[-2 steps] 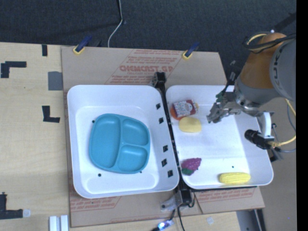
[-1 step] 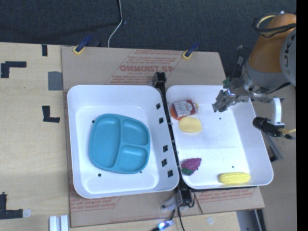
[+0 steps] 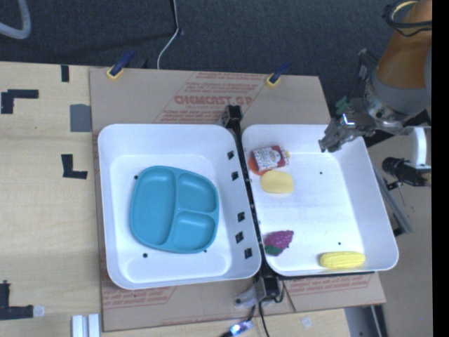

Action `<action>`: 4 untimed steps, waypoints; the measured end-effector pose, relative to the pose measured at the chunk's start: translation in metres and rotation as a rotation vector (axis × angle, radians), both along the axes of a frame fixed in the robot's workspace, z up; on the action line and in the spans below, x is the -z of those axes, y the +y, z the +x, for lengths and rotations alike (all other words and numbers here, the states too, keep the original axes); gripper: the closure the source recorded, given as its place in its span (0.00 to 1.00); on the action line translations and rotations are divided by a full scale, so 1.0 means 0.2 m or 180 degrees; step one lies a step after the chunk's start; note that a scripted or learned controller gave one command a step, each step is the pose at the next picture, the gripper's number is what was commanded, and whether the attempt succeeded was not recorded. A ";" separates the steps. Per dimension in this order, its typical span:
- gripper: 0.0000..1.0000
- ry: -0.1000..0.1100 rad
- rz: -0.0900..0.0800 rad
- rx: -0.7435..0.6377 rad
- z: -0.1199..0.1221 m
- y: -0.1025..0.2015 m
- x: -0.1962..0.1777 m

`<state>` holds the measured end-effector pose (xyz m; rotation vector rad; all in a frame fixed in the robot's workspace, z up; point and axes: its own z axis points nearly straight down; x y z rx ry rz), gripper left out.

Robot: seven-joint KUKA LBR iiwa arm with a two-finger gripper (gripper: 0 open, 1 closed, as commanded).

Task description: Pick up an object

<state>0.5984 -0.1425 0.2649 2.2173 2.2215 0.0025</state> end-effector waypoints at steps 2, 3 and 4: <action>1.00 0.0013 0.0003 -0.0009 0.08 0.55 -0.02; 1.00 0.0019 0.0003 -0.0012 0.12 0.83 0.09; 1.00 0.0014 0.0002 -0.0008 0.17 1.08 0.09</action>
